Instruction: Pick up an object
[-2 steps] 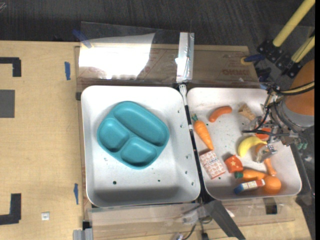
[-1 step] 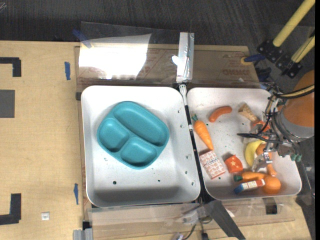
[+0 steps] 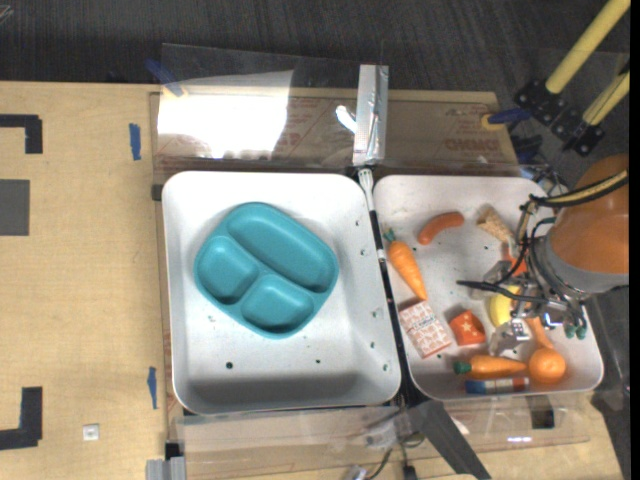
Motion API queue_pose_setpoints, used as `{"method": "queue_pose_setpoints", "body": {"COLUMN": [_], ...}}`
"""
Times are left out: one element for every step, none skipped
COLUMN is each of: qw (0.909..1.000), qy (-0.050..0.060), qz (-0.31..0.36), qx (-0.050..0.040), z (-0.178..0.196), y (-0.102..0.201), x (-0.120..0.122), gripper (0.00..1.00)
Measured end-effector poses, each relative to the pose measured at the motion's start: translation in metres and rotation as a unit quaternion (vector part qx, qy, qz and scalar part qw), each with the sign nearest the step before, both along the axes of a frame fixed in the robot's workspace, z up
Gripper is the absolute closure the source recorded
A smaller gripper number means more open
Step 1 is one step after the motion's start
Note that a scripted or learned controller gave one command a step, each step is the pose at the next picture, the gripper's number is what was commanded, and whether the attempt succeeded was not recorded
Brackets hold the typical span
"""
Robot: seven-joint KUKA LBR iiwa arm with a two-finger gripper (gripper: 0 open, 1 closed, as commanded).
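Note:
The right bin (image 3: 440, 193) holds several toy foods. There is a reddish sausage (image 3: 440, 226), a carrot (image 3: 407, 268), a tan wedge (image 3: 493, 223), a pink patterned box (image 3: 425, 328), a small red piece (image 3: 466, 326), a yellow piece (image 3: 499, 309), a second carrot (image 3: 497, 365), an orange ball (image 3: 547, 366) and a thin marker (image 3: 492, 385). My gripper (image 3: 515, 320) is down in this bin's right half, just above the yellow piece and close to the second carrot. Cables and the wrist hide its tips.
The left bin (image 3: 190, 363) carries a teal divided plate (image 3: 265, 268). A metal divider (image 3: 385, 268) separates the two bins. The arm's orange band (image 3: 595, 236) hangs over the right bin's right rim. Yellow poles (image 3: 595, 28) stand at the upper right.

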State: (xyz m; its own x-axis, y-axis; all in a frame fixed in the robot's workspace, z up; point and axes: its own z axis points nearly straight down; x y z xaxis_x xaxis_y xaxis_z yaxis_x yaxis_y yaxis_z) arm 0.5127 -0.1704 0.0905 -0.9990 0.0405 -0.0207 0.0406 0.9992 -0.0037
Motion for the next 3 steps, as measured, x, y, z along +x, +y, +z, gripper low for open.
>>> {"method": "queue_pose_setpoints", "body": {"qw": [1.0000,1.0000,1.0000], "qy": [-0.004,-0.003,-0.008], "qz": [0.001,0.001,0.002], "qx": [-0.0010,-0.0007,-0.0022], "z": [0.012,0.011,0.023], "y": [0.000,0.001,0.001], "x": [0.003,0.002,0.005], "gripper": [1.00,0.00,1.00]}}
